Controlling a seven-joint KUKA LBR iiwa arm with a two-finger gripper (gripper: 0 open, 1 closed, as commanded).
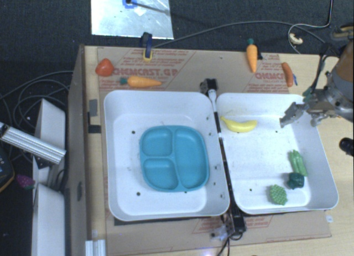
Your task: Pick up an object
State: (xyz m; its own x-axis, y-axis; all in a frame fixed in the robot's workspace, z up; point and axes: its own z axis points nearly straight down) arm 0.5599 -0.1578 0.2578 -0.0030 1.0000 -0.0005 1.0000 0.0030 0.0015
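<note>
Nearest, low in right bin (326, 194): bumpy green piece (277, 194), dark green vegetable (295, 181); banana (239, 124) further up. Nothing lifted yet. Gripper (293, 115) above upper right corner, finger state impossible to tell. Whole pick remaining.

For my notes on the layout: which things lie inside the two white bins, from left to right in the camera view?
Blue divided plate → yellow banana → bumpy green piece → dark green broccoli-like piece, with the green pod just above it.

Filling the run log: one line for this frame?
stage: approach | gripper: above right white bin, nothing held | nearest: yellow plastic banana | blue divided plate: left bin
</note>
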